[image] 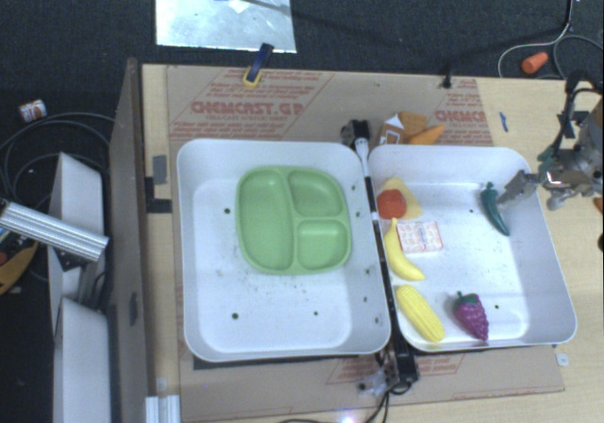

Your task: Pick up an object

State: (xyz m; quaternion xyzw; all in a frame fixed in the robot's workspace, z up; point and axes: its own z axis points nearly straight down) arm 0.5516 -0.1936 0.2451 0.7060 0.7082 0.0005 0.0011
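Step in hand: approach, nothing lifted yet. My gripper (525,187) sits at the right edge of the frame, over the upper right rim of the right bin (543,265). The jaws are blurred and small here; I cannot tell whether they stand open or closed, and nothing is visible between them.

Nearest candidate: a green pepper (494,208), dark, slender and curved, lying in the upper right of the right bin, just beside the gripper tip, possibly touching it; the view is too poor to say.

Other pieces in that bin, along its left side and lower part: a red tomato (391,205), round and smooth; a banana (400,257), yellow and curved; a small flat card (419,237) with red print; a corn cob (420,313), yellow and ribbed; purple grapes (472,315), knobbly. All look like hard moulded plastic, likely slippery.

Left bin (209,317) carries a pale green divided plate (292,220), matte, three compartments.

Next move, as I judge it: centre over the pepper, align across its narrow width, descend, close.
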